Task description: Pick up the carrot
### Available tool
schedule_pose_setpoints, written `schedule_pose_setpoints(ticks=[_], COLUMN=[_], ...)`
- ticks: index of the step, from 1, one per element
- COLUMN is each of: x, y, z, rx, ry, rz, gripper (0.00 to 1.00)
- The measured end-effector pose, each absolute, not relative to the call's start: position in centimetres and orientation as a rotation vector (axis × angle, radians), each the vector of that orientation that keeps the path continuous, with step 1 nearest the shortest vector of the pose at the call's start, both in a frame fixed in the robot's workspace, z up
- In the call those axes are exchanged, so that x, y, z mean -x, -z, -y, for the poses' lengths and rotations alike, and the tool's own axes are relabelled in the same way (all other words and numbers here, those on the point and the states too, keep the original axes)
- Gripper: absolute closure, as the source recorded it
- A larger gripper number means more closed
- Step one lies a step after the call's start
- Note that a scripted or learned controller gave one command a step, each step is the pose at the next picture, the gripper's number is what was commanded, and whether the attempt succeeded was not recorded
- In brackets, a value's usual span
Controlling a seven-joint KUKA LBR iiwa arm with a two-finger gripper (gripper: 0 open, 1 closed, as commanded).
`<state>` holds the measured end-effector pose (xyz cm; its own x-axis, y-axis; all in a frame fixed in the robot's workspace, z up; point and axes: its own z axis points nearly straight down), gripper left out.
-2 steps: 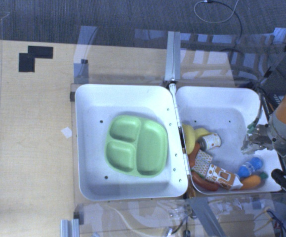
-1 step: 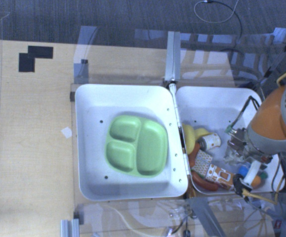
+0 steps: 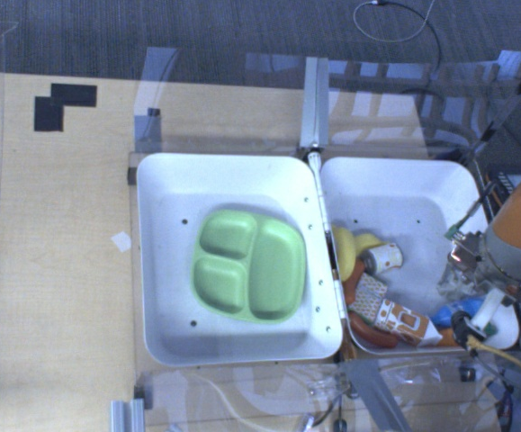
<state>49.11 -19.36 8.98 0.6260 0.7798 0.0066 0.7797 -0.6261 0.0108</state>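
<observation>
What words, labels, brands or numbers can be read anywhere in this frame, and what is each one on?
No text can be read in this frame.
Carton in the right bin: printed orange and white, print too blurred to read.
Small can beside the banana: any label too small to read.
Green tray in the left bin: plain, no marking.
Black shapes on the bench: solid blocks, not letters.

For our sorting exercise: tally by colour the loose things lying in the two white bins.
Green: 1, divided plate
Yellow: 1, banana
Orange-brown: 1, carrot-like piece
Printed, mixed colours: 2, can, small carton
Blue: 1, small item
Total: 6
</observation>
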Motion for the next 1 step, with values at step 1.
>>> schedule_pose_setpoints(ticks=[1], x=[-49.20], y=[-9.07], z=[12.75], rx=[-2.466], ry=[-0.016], rz=[-1.919], gripper=[1.00])
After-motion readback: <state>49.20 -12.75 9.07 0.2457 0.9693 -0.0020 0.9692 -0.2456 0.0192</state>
